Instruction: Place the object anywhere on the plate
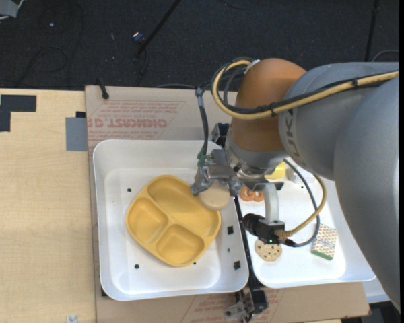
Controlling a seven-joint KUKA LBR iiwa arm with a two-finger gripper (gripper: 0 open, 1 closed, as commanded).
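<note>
Bins: two [114, 180] [337, 261], one yellow plate [170, 224] (three compartments), one gripper [212, 184]

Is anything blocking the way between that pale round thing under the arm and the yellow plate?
Nothing visible. The pale round object sits under the pincer, right at the yellow plate's upper right edge, with no item between them.

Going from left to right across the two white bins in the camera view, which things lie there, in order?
Yellow plate → pale round object at the gripper → dotted cookie → patterned packet.
</note>
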